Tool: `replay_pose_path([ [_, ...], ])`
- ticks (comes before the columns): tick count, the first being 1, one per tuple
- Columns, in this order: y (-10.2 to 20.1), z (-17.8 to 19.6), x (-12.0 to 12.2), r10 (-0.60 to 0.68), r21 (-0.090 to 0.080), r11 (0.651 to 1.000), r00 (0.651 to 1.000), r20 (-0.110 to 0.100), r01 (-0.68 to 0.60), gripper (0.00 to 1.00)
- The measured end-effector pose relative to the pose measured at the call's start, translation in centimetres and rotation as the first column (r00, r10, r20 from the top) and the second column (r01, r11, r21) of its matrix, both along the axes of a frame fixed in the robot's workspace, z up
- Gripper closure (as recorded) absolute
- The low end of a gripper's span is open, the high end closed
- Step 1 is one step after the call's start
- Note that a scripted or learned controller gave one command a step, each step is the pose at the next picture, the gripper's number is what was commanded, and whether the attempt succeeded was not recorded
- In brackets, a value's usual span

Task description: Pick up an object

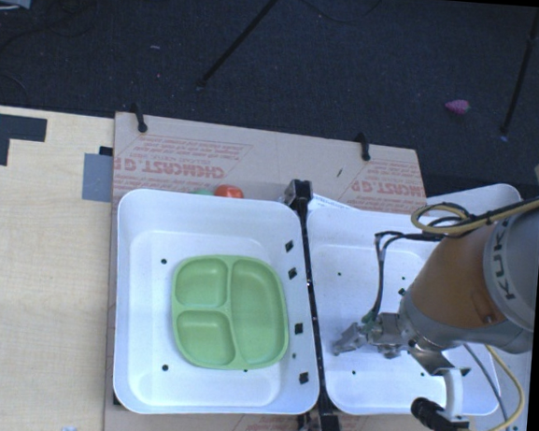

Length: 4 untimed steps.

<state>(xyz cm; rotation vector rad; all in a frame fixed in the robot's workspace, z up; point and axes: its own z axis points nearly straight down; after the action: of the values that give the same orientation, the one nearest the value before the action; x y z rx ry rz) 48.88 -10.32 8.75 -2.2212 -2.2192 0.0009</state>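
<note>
Camera view has the arm low over the right bin (366, 397), at the near side of the surface, its tool (351, 339) reaching toward the black divider (304, 297) between the two bins. How far the tool is spread I cannot tell from up here, and nothing is visibly caught in it. Under the arm, that bin's white floor shows no object I can make out.

Across the divider, the left bin (135, 358) holds the likely target: a green divided plate (230, 310), lying flat near the middle, three compartments, all bare. My read: light, stiff plastic, probably slick, sitting flush, so the raised outer rim or an inner ridge is the place to pinch.

Farther back, something small, orange-red with a touch of green (223, 193), peeks up just behind the left bin's far wall, on the cardboard (255, 166).
</note>
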Motion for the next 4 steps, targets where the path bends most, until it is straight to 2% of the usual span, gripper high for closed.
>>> replay_pose_path([
  [1,-0.1,1.0,0.0,-0.006,0.000,1.000,1.000,-0.001,0.006,1.00],
  [3,0.2,9.8,0.1,0.001,-0.001,1.000,1.000,0.003,-0.001,1.00],
  [4,0.1,11.7,0.1,0.001,-0.001,1.000,1.000,0.001,-0.001,1.00],
])
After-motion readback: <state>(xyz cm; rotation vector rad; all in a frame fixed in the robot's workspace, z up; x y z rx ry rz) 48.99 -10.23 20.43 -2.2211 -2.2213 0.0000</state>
